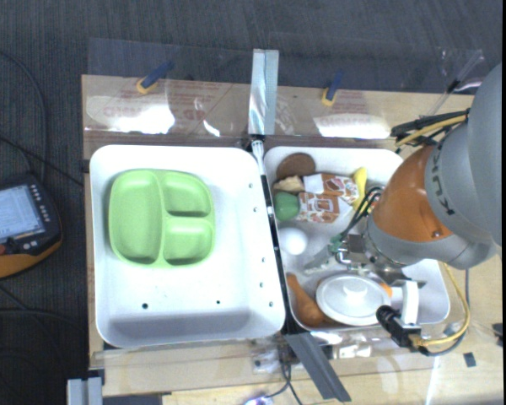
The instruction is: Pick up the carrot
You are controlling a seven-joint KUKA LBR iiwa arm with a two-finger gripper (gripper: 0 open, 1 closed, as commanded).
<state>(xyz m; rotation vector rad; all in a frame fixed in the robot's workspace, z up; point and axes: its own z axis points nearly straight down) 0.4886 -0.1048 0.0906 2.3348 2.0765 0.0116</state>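
The carrot is a dull orange, tapered piece lying in the front left corner of the right bin. It rests against the left side of a round white dish. My gripper hangs over the middle of the right bin, just above the dish's far rim and up and to the right of the carrot. The arm's grey and orange wrist covers the bin's right half. Nothing can be seen held in the gripper.
The right bin also holds a brown round item, a printed packet, a yellow piece, a green item and a white ball. A green divided plate lies in the left bin.
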